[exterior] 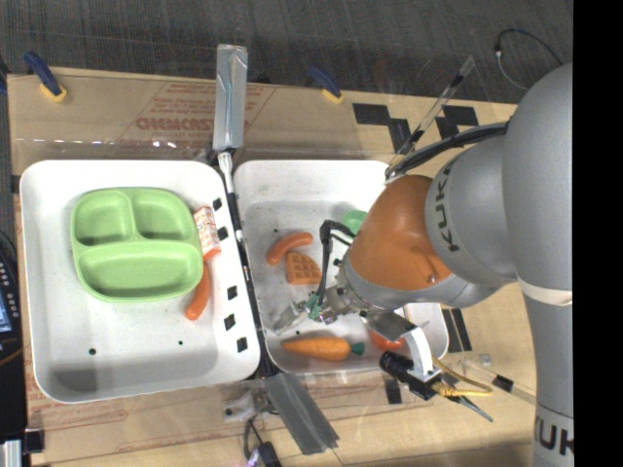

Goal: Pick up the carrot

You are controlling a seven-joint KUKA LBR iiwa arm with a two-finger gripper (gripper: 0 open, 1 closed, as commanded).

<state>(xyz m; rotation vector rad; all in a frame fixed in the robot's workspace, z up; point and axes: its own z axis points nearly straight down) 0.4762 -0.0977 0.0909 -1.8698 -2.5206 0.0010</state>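
Carrot (316,347) lies flat in right bin (255,261), near its 6 o'clock wall, long axis running 3-9. Gripper (321,306) sits low just above it at 12 o'clock, apart from it; can't tell gripper state. Sausage (289,246) and waffle piece (303,268) lie further toward 12. Left bin (39,358) holds green divided tray (136,243).

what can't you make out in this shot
- Gripper: fingers too small and cluttered to read, camera view.
- Right bin: right part hidden by the arm.
- Green item: mostly under the arm.
- Red item by the carrot: partly covered by the arm.
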